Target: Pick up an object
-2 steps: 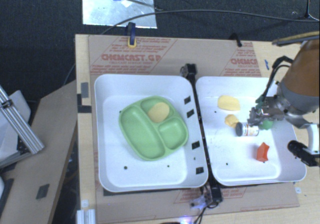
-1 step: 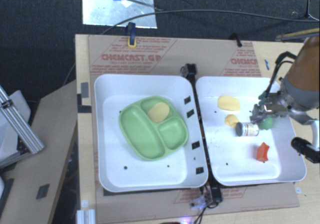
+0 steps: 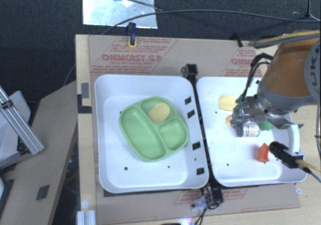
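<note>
our gripper (image 3: pixel 244 125) sits low beside the yellow piece (image 3: pixel 227 102), jaw state unclear to us, nothing lifted yet.

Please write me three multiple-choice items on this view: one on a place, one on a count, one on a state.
1. Where does the green tray lie?
A. left bin
B. right bin
C. bare bench

2. How many compartments has the tray?
A. one
B. three
C. six

3. How does the orange block lie?
A. on the right bin's floor
B. in the tray
C. on top of the arm

Answers: 1 A, it sits in the left bin. 2 B, ridges split it into three. 3 A, it rests alone on the right bin, beside the gripper.
</note>
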